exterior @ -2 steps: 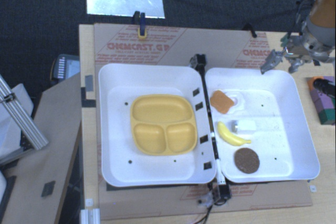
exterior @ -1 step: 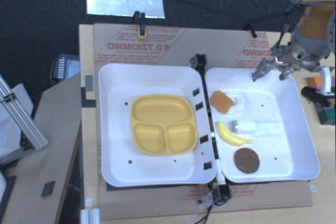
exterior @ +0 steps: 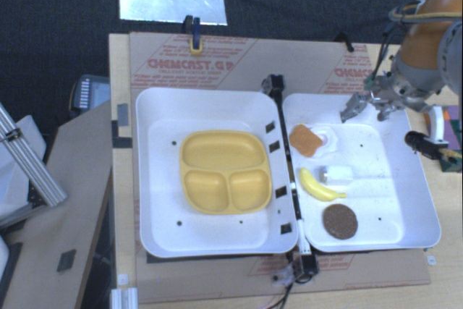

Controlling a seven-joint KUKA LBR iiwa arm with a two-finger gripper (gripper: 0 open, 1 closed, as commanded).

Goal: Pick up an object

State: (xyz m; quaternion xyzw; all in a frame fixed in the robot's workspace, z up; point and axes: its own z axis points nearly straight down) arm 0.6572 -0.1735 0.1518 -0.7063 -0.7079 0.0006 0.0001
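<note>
The left shallow white bin (exterior: 155,155) on the desk carries a yellow plastic three-compartment plate (exterior: 223,171), set near its middle. A black hinged divider strip (exterior: 283,163) separates it from the right shallow white bin (exterior: 405,192), which holds the candidates for picking: an orange bread-like slab (exterior: 306,140) near the upper left, a small white blocky piece (exterior: 336,174) below it, a yellow toy banana (exterior: 319,186) just beside that piece, and a brown round cookie-like disc (exterior: 339,221) toward the lower edge. The gripper (exterior: 367,106) hangs above the upper rim of the right bin, its fingers spread apart with nothing between them, well clear of all four items. Judgement: the pick has not yet begun. The disc stands apart from its neighbours and looks the cleanest target; the banana and white piece lie so close that fingers closing on one may push the other. A sound approach would centre the gripper over the chosen item, descend straight, and close only once the fingers bracket it.
</note>
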